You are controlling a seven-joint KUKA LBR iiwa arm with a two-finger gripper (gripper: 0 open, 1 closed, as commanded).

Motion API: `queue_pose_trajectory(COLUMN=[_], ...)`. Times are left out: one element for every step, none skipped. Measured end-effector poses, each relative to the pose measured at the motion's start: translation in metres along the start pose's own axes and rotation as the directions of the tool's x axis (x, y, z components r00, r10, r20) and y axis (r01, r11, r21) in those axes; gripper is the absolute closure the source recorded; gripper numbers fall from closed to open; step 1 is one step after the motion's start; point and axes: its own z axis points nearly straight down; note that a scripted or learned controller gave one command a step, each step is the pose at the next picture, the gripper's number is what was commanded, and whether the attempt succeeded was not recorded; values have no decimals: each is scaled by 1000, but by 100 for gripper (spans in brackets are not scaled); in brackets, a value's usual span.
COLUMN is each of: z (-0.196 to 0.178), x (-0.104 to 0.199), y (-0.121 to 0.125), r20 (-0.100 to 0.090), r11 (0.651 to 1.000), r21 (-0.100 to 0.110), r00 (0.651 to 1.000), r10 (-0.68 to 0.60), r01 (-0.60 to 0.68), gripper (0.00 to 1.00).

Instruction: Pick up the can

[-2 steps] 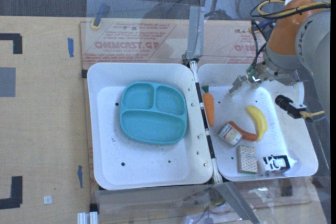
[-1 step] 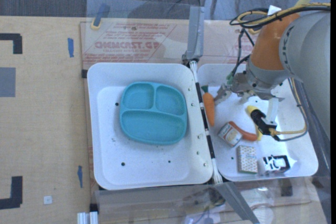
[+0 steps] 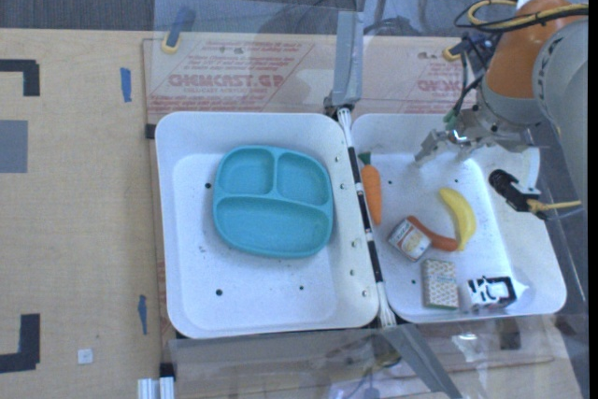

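Note:
The can (image 3: 408, 238) is small and lies on its side in the right bin (image 3: 542, 294), its pale end facing up-left. An orange-red curved piece (image 3: 441, 237) touches its right side. My gripper (image 3: 449, 141) hangs over the back of the right bin, well behind the can and slightly to its right. Nothing shows in its grasp. The grey arm with its orange band (image 3: 523, 61) comes in from the upper right.
In the right bin are also a carrot (image 3: 372, 192) by the left wall, a banana (image 3: 459, 215), a tan box (image 3: 439, 283) and a black-and-white item (image 3: 491, 292). The left bin (image 3: 177, 276) holds a blue divided plate (image 3: 274, 201).

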Motion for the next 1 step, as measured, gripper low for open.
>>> queue_pose_trajectory(z=[-1], x=[-36], y=[-9], r20=[-21], r11=[999], r21=[6], r00=[999], r10=[-41], r01=[41], gripper=[0])
